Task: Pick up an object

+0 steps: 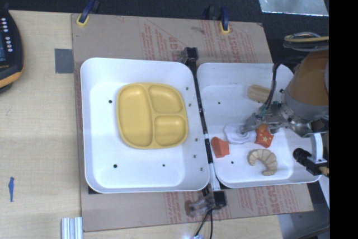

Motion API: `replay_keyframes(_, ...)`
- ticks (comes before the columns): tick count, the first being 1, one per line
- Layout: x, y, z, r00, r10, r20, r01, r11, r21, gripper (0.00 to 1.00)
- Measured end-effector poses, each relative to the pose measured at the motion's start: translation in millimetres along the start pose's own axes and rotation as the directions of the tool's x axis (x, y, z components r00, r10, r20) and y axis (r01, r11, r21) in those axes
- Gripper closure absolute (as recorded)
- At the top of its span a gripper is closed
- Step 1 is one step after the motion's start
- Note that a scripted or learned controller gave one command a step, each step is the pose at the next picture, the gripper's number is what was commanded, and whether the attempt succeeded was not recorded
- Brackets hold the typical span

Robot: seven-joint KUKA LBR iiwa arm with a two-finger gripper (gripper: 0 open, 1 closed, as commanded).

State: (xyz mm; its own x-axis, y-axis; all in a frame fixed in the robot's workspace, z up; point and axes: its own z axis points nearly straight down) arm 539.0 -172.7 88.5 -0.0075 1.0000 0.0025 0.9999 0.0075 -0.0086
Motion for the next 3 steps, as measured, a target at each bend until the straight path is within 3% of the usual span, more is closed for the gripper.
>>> replay_keyframes(1, -2, 3, -17, 1.0, 0.002, 0.003, -0.002, 1.0, -0.009, 1.0)
replay_keyframes(2, -26, -61, -61, 1.0, 0.009, 0.001, -0.009, 1.0, -0.003, 1.0)
replay_keyframes(3, -32, -63, -22, 1.0, 0.005, 0.002, -0.005, 1.0, -0.006, 1.0)
